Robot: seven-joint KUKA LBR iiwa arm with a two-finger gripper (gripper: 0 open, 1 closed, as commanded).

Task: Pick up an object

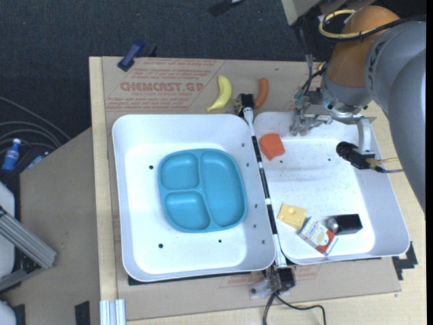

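My claw [308,122] hangs over the far edge of the right bin [379,202], close to that bin's far-left corner, and from this slant I cannot tell how it is set. Nothing is visibly caught in it. The nearest thing to take is the orange block [272,146], lying on the bin floor just beside the divider between the two bins, toward the near-left of where I hover. It looks roughly square, so I judge no long axis matters much; any approach across two flat faces should do. The other candidates sit well apart from me, along the near edge of the same bin: a yellow wedge [292,214], a small printed packet [315,235] and a black box [346,223] (these last two touching or nearly so). The left bin [135,181] holds a blue divided tray [201,189], which is farther off.
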